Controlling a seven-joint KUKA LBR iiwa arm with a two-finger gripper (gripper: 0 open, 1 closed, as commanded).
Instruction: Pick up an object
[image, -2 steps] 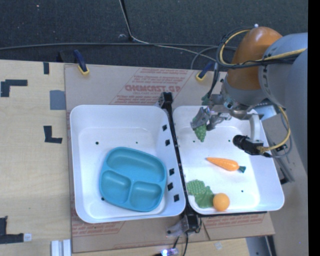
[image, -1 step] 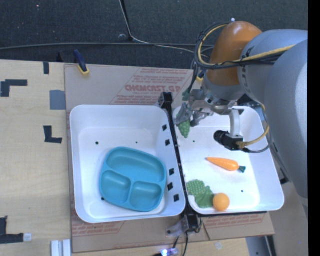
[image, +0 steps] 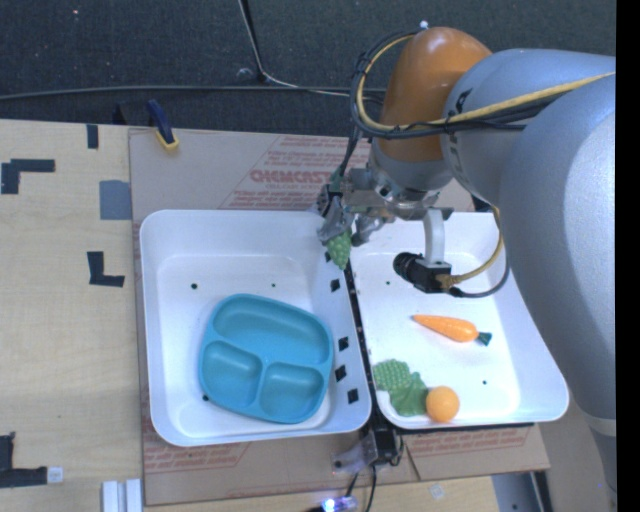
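Faint, unreadable red print on cardboard (image: 285, 180)

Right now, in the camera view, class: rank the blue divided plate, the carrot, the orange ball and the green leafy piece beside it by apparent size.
1. blue divided plate
2. carrot and green leafy piece: too close to rank
3. orange ball
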